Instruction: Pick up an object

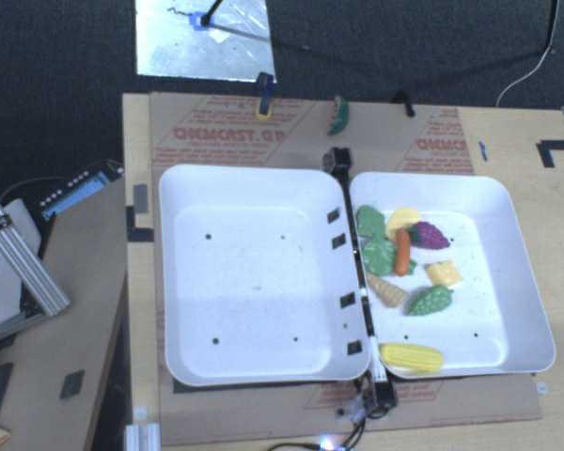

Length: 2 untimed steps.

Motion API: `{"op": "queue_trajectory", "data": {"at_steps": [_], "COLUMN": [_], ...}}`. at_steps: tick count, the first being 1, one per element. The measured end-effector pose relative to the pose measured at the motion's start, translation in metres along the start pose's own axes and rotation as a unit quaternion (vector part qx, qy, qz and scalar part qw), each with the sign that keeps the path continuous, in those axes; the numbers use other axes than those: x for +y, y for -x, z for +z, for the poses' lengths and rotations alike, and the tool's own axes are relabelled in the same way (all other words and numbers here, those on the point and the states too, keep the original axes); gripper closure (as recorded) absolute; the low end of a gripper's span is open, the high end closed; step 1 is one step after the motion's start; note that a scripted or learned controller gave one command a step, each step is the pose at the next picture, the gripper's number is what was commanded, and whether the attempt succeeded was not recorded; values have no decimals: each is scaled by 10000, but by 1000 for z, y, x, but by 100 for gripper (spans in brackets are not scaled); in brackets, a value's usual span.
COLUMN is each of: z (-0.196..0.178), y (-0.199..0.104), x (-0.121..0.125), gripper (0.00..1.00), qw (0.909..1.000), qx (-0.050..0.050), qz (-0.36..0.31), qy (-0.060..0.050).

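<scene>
Silver sheet (205, 26): on the dark floor beyond the bench, well out of the arm's work.
Left bin (254, 280): the far one from the side the arm reaches in from; bare white floor with a few small dots.
Clamp (263, 97): yellow and blue, on the cardboard behind the bins.
Stray green toy (339, 113): lies on the cardboard outside both bins, and looks hard to get at.
Right bin (531, 289): the near one for the arm; all the likely picks lie in its left half.
Cluster: green leaf (369, 224), carrot (403, 250), yellow piece (403, 218) and purple grapes (430, 235) touch or overlap.
Risk in cluster: closing here could catch two toys or push one aside, because they crowd together.
Lower toys: pale cone (387, 291), bumpy green fruit (429, 301) and yellow wedge (443, 272) lie near each other.
Corn cob (412, 356): apart from the rest, just beside the front wall.
Risk at cob: the wall could block a clean descent.
Pincer: cannot tell its state.
</scene>
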State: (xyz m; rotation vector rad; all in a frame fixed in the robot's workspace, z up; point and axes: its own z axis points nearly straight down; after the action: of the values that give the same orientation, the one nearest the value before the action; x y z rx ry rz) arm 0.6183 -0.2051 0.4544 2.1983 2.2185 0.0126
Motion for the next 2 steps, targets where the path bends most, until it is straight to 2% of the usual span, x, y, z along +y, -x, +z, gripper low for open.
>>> {"op": "queue_trajectory", "data": {"at_steps": [1, 2], "z": [113, 60], "y": [-103, -189], "x": [-8, -33], "gripper": [100, 100], "qw": [9999, 10000], "qx": [60, 51], "qz": [-18, -18], "qy": [-128, -65]}}
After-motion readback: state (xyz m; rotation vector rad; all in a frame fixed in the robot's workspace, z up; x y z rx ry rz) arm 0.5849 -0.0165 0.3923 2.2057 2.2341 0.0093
